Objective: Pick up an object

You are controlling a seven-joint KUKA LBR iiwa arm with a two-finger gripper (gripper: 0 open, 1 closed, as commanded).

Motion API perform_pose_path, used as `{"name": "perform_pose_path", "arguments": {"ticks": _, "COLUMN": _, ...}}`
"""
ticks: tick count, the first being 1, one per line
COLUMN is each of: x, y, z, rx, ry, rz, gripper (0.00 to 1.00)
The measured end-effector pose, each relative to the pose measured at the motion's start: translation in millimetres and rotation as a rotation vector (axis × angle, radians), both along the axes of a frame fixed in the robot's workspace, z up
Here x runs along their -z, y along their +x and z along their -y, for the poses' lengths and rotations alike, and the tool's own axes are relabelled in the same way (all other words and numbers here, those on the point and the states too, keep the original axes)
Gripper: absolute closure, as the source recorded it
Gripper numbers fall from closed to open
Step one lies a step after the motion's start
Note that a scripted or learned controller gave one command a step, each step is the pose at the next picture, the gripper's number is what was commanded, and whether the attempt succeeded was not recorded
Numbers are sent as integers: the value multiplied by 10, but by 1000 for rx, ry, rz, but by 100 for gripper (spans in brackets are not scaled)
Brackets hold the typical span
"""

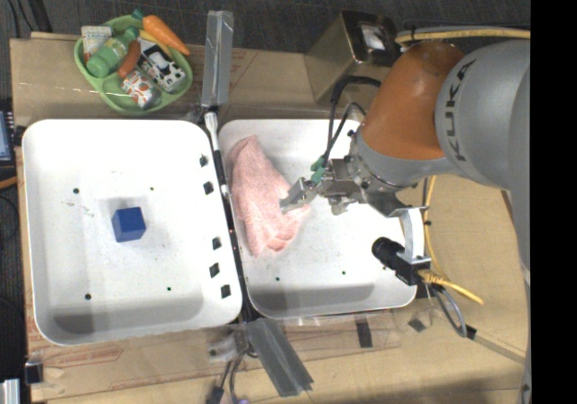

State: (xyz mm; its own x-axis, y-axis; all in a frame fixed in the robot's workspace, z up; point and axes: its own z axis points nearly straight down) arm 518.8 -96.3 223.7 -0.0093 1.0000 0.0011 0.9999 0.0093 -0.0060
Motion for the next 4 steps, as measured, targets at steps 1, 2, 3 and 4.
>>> {"name": "perform_pose_path", "arguments": {"ticks": 1, "x": 1325, "y": 126, "z": 177, "rx": -151, "ry": 0, "rz": 3, "gripper": 0}}
{"name": "perform_pose_path", "arguments": {"ticks": 2, "x": 1230, "y": 128, "z": 180, "rx": -155, "ry": -1, "rz": 2, "gripper": 100}}
{"name": "perform_pose_path", "arguments": {"ticks": 3, "x": 1228, "y": 129, "z": 180, "rx": -154, "ry": -1, "rz": 3, "gripper": 0}}
{"name": "perform_pose_path", "arguments": {"ticks": 4, "x": 1317, "y": 133, "z": 119, "rx": -183, "ry": 1, "rz": 2, "gripper": 0}}
